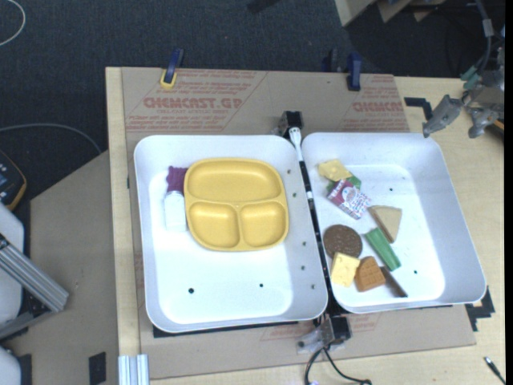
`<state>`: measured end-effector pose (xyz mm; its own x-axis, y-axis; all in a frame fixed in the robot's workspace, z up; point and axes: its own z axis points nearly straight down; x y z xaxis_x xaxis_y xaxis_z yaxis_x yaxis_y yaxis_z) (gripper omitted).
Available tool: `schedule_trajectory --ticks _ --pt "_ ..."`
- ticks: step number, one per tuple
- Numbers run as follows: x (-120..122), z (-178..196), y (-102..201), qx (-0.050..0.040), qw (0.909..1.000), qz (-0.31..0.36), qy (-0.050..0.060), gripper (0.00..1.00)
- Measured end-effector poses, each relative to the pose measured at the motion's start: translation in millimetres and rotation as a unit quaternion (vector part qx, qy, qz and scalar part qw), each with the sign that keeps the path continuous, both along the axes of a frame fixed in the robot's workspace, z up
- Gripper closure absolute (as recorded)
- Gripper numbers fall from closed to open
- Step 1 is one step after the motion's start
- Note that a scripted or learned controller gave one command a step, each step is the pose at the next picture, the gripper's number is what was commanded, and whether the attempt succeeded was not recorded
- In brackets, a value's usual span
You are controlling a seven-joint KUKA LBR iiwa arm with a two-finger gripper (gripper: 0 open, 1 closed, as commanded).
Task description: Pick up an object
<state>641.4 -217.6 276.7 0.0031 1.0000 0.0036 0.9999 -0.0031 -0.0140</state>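
- Right bin (449, 207), near edge: an orange-brown wedge (369, 275) touches a yellow block (345, 269); a dark stick (393, 283) lies just beside the wedge.
- Right bin, middle: a brown disc (342, 238) sits just above the yellow block. A green bar (382, 249) lies at a slant beside it, below a tan wedge (387, 220).
- Right bin, far part: a red-and-white packet (348, 198) touches a yellow piece (333, 170).
- Left bin (156, 239): a yellow tray (236, 203) with three compartments lies in the far half. A white bottle (174, 211) and a purple item (176, 177) lie just beside its left edge.
- Target choice: judged best is the tan wedge or the green bar, since each has free space on one side.
- Approach: descend vertically over the chosen item; align the jaws across its narrow axis; avoid the crowded near cluster.
- End effector (461, 111): it is at the far right of the table (240, 95), beyond the right bin's far corner, well apart from all items. Whether it is released or clenched cannot be told.
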Motion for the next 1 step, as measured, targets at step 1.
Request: schedule_trajectory --ticks 1 --pt "2.1 8.5 0.7 -0.0018 1.0 0.002 -0.007 0.0"
